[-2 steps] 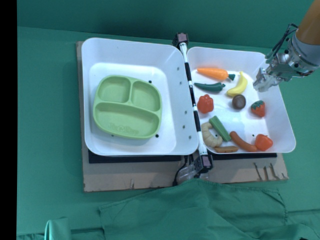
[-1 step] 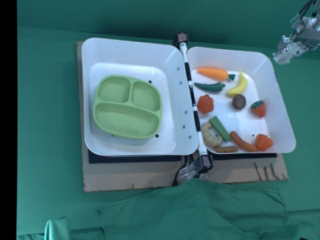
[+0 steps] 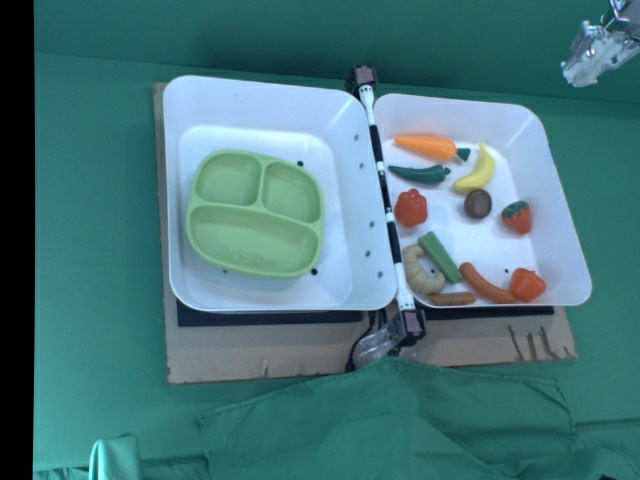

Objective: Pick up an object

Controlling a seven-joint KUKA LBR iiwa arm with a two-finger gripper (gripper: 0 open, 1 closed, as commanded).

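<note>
Camera view: toy food sits loose in the right bin (image 3: 560, 258), sausage (image 3: 486, 283) by its near edge, carrot (image 3: 426, 147) at the far edge; gripper (image 3: 600, 43) hangs beyond the far-right corner, approach stage, must descend; claw state unclear

I see two smooth, glossy white plastic bins (image 3: 270, 103) on a matt brown cardboard sheet (image 3: 260, 358). The green divided plate (image 3: 256, 213) looks like satin plastic. Wrinkled green cloth (image 3: 400, 418) covers the bench; the gripper (image 3: 598, 50) looks metallic.

Green bench (image 3: 90, 218) bears cardboard (image 3: 250, 363), probably.
</note>
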